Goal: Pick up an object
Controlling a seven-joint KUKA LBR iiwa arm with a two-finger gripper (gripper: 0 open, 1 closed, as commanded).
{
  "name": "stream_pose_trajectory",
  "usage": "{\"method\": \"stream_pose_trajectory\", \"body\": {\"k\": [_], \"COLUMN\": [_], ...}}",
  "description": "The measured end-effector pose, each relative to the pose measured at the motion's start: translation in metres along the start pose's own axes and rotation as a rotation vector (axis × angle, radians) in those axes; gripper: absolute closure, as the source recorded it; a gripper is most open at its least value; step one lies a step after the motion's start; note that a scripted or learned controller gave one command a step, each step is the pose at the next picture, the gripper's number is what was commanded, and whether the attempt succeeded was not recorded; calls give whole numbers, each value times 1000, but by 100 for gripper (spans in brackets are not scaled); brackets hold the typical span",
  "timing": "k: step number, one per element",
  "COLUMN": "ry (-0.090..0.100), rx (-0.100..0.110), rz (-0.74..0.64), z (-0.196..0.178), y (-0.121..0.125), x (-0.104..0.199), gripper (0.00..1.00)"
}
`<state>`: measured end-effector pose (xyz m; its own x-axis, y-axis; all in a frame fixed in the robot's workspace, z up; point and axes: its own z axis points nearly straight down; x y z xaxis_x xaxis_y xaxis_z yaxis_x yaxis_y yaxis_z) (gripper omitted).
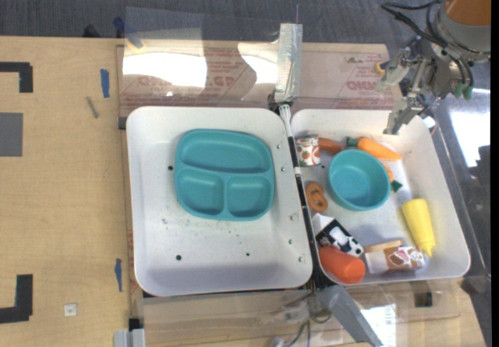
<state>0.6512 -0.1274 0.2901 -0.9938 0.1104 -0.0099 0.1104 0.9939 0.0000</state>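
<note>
1. At upper right, the gripper (405,107) hangs above the far edge of the right bin (451,205); its thin metal fingers look slightly spread, with nothing between them.
2. Two shallow white bins sit side by side, both with rounded corners and a matte, speckled floor.
3. Left bin (148,205): one teal plate (224,174), smooth plastic, rounded rectangle, three compartments.
4. Right bin: one teal bowl (359,179), round and glossy, near the middle.
5. One orange carrot (376,149), tapered, lies just behind the bowl, nearest the gripper.
6. One yellow corn cob (419,224), blunt and cylindrical, lies by the right wall.
7. One brown pretzel-like ring (316,196) lies left of the bowl.
8. One small printed can (309,151) stands at the far left corner.
9. One red-orange rounded piece (342,263) and one black-and-white box (339,237) lie at the near edge, touching.
10. One meat-printed toy (399,256) lies just beside them.
</note>
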Motion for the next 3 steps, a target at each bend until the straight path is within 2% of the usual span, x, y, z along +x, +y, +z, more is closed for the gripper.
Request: {"method": "stream_pose_trajectory", "body": {"k": [1,2,3], "ry": [18,0,-18], "rx": [0,1,-4], "rz": [185,151,141], "z": [165,200,183], "y": [-30,-76,-67], "x": [-9,13,6], "gripper": [0,0,100]}}
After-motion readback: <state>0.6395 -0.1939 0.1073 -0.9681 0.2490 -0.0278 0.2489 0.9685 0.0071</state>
